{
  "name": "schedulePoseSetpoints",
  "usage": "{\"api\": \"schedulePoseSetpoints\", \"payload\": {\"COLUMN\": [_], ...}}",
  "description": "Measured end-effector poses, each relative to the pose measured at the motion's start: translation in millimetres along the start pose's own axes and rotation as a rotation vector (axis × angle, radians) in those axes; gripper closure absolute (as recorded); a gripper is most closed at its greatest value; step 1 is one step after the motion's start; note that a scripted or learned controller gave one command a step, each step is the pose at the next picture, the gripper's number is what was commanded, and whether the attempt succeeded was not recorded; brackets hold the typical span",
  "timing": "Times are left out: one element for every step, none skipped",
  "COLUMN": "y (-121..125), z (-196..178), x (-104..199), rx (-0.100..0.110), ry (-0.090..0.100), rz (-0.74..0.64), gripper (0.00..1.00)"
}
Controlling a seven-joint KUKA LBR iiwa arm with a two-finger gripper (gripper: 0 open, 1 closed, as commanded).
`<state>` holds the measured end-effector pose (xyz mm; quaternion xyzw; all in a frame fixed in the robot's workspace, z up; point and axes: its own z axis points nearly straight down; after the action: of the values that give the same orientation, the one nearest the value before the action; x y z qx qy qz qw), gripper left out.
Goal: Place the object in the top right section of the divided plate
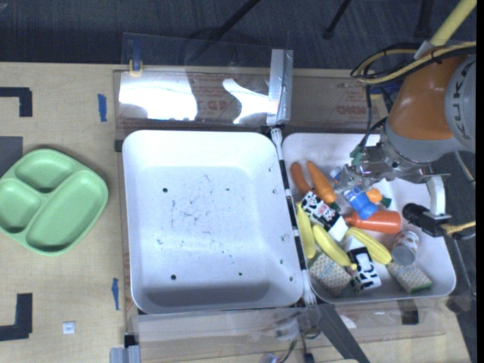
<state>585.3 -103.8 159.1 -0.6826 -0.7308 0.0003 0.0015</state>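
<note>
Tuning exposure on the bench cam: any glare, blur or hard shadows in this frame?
Camera view: strong glare blows out the clear panel behind the left bin; the left bin shows a soft shadow along its near wall; the green plate is evenly lit and sharp; the toys in the right bin look slightly soft; the end effector is dim and hard to make out.

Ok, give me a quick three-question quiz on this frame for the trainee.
1. True or false: the green divided plate sits inside the left bin.
2. Which bin holds the toys: A) left bin, B) right bin?
3. Fill in: the gripper is over the ____ bin, near the orange carrot.

Key: 1 false, it sits on the bench left of both bins. 2 B. 3 right.
</note>
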Motion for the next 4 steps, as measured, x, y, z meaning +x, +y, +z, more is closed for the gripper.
{"api": "schedulePoseSetpoints", "payload": {"y": [36.0,-8.3,-32.5,-67.9], "z": [-25.8,42.9,-25.1,-25.7], "x": [15.4,12.0,92.2,45.9], "rx": [-0.004,-0.02,-0.004,-0.003], "ry": [-0.002,-0.007,-0.002,-0.001], "rz": [0.114,-0.048,-0.216,-0.454], "gripper": [1.0,1.0,1.0,1.0]}}
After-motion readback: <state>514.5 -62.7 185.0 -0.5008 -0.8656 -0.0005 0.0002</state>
